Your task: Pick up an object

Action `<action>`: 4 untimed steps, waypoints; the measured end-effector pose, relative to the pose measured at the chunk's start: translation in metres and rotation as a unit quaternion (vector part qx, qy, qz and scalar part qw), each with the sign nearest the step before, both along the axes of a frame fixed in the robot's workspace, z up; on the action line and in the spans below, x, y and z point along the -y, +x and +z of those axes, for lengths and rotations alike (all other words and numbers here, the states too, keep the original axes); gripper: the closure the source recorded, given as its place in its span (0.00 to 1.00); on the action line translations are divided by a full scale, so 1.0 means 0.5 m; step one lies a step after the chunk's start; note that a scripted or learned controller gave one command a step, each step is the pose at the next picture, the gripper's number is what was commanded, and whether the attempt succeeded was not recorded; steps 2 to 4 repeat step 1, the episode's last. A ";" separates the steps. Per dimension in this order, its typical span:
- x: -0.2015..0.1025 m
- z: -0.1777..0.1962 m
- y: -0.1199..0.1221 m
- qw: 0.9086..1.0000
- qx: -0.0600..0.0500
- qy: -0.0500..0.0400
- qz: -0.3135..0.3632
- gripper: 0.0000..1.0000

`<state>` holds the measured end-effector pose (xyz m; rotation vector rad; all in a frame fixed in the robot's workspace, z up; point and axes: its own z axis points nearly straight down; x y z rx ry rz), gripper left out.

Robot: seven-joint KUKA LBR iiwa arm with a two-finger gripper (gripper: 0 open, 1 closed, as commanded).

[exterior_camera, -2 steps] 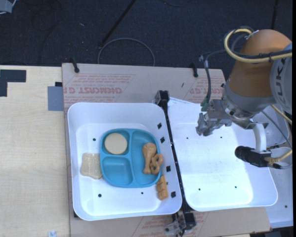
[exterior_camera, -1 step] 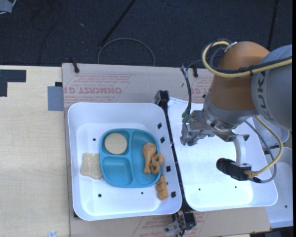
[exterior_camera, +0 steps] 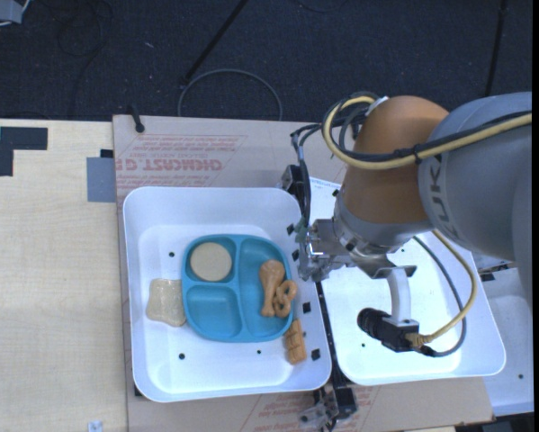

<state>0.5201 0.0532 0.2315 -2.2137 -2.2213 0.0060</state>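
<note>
The grey arm [exterior_camera: 458,178], with its orange band, fills the right of the frame; its gripper [exterior_camera: 316,261] sits low over the seam between two white bins [exterior_camera: 152,214], and whether it grips anything cannot be told. Mirrored red print on cardboard [exterior_camera: 175,162] above the left bin is unreadable. That bin holds one blue divided tray [exterior_camera: 217,318] carrying a round cookie [exterior_camera: 210,261] and a pretzel [exterior_camera: 275,288]; a pale bread piece [exterior_camera: 166,301] lies at its left, a brown snack [exterior_camera: 293,341] at its lower right. The bench [exterior_camera: 44,286] is pale wood; dark carpet [exterior_camera: 116,43] lies behind.
</note>
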 end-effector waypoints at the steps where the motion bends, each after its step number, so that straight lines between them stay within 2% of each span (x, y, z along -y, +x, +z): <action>1: -0.087 0.008 -0.027 1.000 0.000 -0.001 0.000 1.00; 4: -0.087 0.008 -0.027 1.000 0.000 -0.001 0.000 1.00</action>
